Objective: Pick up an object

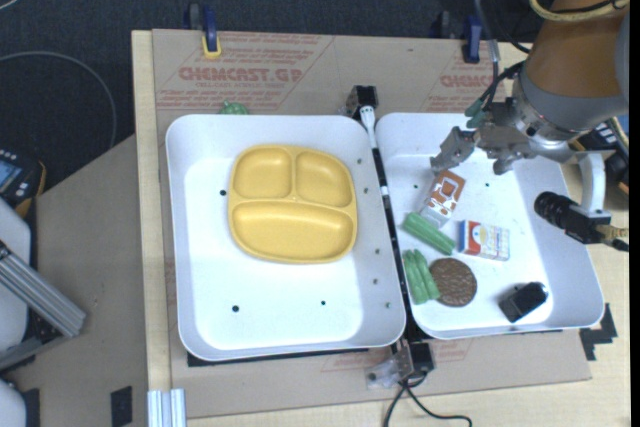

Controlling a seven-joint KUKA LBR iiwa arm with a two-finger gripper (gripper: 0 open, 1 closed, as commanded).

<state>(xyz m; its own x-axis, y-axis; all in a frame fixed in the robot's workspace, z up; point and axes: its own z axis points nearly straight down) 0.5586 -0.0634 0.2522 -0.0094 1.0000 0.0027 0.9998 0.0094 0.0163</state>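
While nothing sits between its fingers, your gripper [476, 147] hangs with its jaws spread apart over the upper part of the right bin [560, 315], just above a small orange-and-white carton [443, 194] that lies tilted on the bin floor. You have several candidates to pick from in that bin. Just below the carton lies a green piece [428, 233] set at a slant, and beside it to the right a flat red, white and blue packet [483, 240]. Lower down, a second green piece [419, 276] rests touching a round brown disc [455, 282], and a small black block [523, 300] sits near the bin's lower right corner, well apart from the rest.

Look to the left bin [200, 245] and you see a yellow divided plate [293, 203] with three compartments lying flat in its upper half. Both bins rest on a brown board [260, 65] printed with red lettering, held at its far edge by blue clamps [208, 27].
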